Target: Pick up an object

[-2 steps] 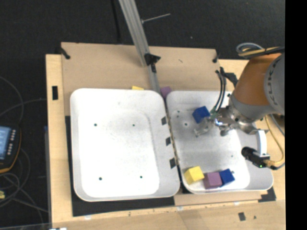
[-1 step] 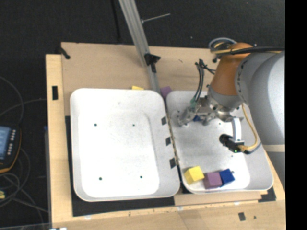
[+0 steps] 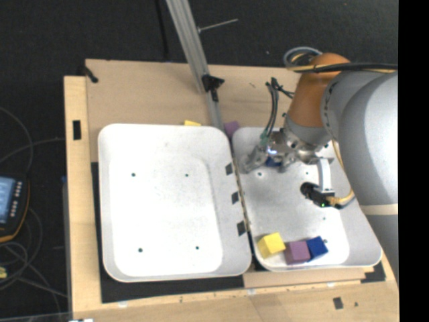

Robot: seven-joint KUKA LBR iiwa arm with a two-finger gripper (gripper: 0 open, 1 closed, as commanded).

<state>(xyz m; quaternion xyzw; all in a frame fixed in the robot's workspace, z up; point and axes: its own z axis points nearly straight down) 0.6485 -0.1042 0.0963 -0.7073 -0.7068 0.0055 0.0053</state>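
The gripper (image 3: 263, 158) hangs low over the far left corner of the right bin (image 3: 335, 227), close to the wall that meets the left bin (image 3: 161, 200). Whether it is parted or closed cannot be told from this slanting view, and nothing can be seen in its grasp; a small blue spot at the wrist looks like part of the tool, though that is not certain.

The grey arm (image 3: 365, 133) with its orange band (image 3: 312, 99) reaches in from the right and covers much of that bin's far side.

The candidates for picking lie well apart from the tool, at the near edge of the same bin: a yellow block (image 3: 271, 244), a purple block (image 3: 297, 251) touching or just beside it, and a blue block (image 3: 316, 247) against the purple one.

This reads as the approach or a probing descent, with no pick made yet. The next move likely calls for travel toward the near edge, then a descent on one block; the yellow one has the freest sides.
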